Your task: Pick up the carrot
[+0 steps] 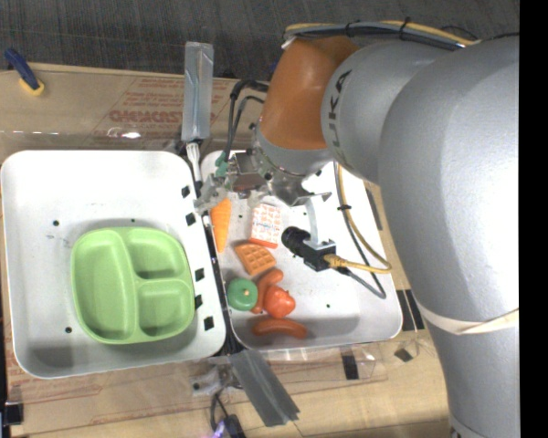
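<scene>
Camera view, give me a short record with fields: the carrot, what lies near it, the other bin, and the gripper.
carrot: orange tapered toy carrot, lying in the right white bin against its left wall
neighbours: tan waffle piece, green round toy, red toy foods, small white packet, all in the same bin
left bin: left white bin holds a light green divided plate
gripper: gripper just above the carrot's top end; finger state unclear
task status: carrot not yet lifted
</scene>
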Robot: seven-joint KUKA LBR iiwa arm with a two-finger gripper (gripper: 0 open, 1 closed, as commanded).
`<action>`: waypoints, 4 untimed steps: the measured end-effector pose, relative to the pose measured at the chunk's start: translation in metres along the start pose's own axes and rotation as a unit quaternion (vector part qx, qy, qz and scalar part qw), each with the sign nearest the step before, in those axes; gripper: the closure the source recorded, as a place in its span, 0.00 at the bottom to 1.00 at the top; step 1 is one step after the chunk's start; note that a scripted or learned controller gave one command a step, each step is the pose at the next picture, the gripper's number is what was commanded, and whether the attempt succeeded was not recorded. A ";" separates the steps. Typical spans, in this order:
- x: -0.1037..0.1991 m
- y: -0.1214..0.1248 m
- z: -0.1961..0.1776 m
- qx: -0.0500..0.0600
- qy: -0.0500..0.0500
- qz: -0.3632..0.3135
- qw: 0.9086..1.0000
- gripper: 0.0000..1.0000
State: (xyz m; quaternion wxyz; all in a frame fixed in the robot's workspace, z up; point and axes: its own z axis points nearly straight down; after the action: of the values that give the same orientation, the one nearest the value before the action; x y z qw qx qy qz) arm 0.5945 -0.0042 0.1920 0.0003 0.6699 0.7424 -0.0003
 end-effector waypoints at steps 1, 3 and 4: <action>-0.029 -0.003 0.001 0.001 0.000 0.212 0.977 0.00; -0.063 0.006 0.000 -0.001 -0.001 -0.006 1.000 0.00; -0.011 0.020 0.000 0.000 0.000 0.000 1.000 0.00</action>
State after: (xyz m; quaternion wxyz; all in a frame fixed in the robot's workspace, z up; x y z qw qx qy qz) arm 0.6158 -0.0130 0.1920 0.0004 0.6701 0.7423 -0.0001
